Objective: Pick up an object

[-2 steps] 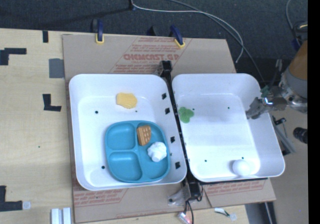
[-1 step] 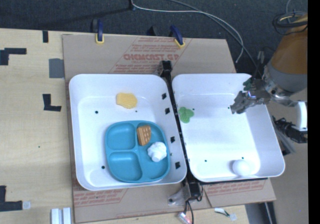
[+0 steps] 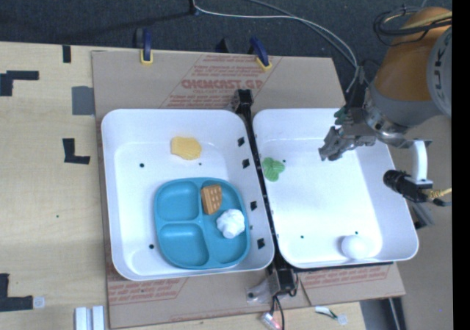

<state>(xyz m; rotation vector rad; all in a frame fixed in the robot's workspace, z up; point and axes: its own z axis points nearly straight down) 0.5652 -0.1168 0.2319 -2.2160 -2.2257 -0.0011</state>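
Cardboard-topped bench point(image 3: 220, 86), two white bins side by side, and the arm leans in from the right over the right bin point(image 3: 382, 244). Its gripper point(image 3: 332, 151) hangs above that bin's upper right part, and whether it is spread or pressed together I cannot tell from this slant; nothing is visibly held. Nearest candidate, I'd judge, is the small green object point(image 3: 273, 169), lying on the bin floor to the gripper's left and a little nearer the camera, close against the divider point(image 3: 257, 181) between the bins. It's a lumpy blob with no clear long axis. That wall beside it could crowd a descent. A white ball point(image 3: 358, 245) sits well apart at the bin's near edge. Over in the left bin: a yellow piece point(image 3: 186, 148), plus a blue tray point(image 3: 176, 244) carrying a waffle-like piece point(image 3: 211, 198) and a white lump point(image 3: 231, 223)
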